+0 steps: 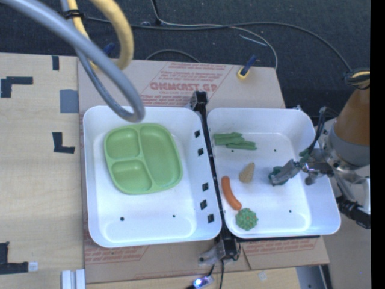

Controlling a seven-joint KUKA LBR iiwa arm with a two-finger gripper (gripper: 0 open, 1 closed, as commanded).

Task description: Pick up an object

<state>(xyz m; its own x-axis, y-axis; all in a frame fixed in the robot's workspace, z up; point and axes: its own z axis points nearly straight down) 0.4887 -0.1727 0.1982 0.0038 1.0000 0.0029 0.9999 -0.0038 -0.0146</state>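
Four food items in right white bin; tan potato-shaped lump, 9 o'clock of gripper, looks light, stiff; grip across middle. Gripper state unclear.

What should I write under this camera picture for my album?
Robot gripper hovers in the right bin near toy foods; green plate fills the left.

1 fixed overhead camera looks down aslant on both bins

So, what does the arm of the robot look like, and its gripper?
The arm enters from the right: a rounded orange band above a grey wrist section, with pale grey housing below. The gripper is small, dark grey and slim, with some green tint near its base. Its details are too blurred to tell.
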